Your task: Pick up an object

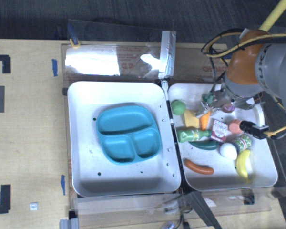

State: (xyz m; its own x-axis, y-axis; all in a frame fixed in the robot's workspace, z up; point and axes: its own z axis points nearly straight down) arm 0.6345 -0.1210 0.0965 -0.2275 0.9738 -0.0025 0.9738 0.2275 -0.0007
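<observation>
- Gripper [218,100]: it hangs over the far part of the right bin [269,175], below the orange band [244,66] of the grey arm [276,68]; whether it is open or closed I cannot tell, and nothing can be made out in its hold.
- Nearest the camera in the right bin, a red-brown sausage [199,167] lies on the bin floor near the front wall.
- Just right of it, a yellow banana [243,164] lies near the front right corner, with a white egg [228,150] touching or just beside its upper end.
- Behind the egg, a dark green, pod-shaped piece [207,145] lies across the floor, and a green bottle-like toy [194,136] lies on its side just beyond it.
- A small packet with a pink and white label [219,128] sits beside the bottle-like toy, near the middle of the heap.
- A yellow wedge [190,120] and an orange piece [205,120] lie further back, close under the gripper.
- A green ball [178,107] rests by the bin's left wall, behind the wedge.
- The left bin [81,128] holds a blue divided plate [128,133] lying flat at its middle.
- Furthest off, a clear plastic sheet [114,61] lies on the bench behind the left bin.
</observation>
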